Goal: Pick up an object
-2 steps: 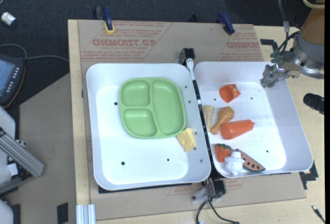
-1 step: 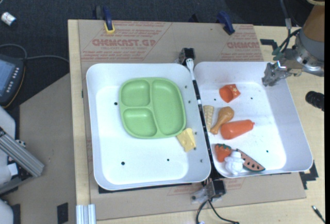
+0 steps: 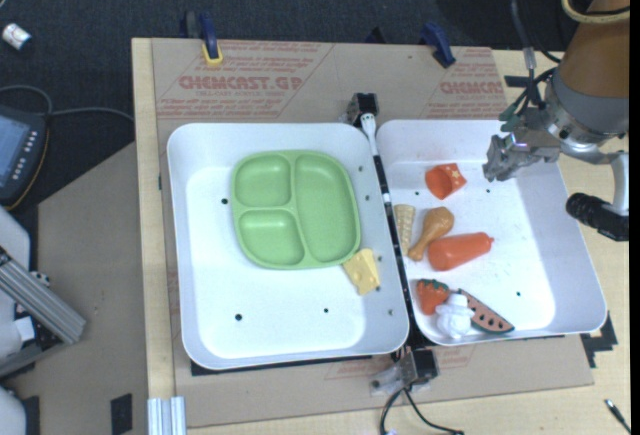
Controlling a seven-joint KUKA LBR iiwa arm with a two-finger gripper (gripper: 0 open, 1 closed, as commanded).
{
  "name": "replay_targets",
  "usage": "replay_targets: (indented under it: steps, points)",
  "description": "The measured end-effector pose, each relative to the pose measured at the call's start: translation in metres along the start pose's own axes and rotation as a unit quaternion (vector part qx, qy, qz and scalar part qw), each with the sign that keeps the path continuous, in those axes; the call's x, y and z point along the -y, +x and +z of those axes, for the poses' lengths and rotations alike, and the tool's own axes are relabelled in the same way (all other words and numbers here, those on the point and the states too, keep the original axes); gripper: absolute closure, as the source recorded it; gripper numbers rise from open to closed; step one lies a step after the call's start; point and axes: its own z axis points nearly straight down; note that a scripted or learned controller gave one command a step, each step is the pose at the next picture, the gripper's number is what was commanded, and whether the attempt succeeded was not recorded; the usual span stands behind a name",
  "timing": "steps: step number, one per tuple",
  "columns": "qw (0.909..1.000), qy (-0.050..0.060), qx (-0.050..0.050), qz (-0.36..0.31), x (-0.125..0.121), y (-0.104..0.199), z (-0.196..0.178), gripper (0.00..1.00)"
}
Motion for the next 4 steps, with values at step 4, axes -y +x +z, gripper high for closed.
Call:
replay_targets:
  steps: [4]
  points:
    - [1.0, -0.001, 0.001, 0.002, 0.074, 0.105, 0.002, 1.0]
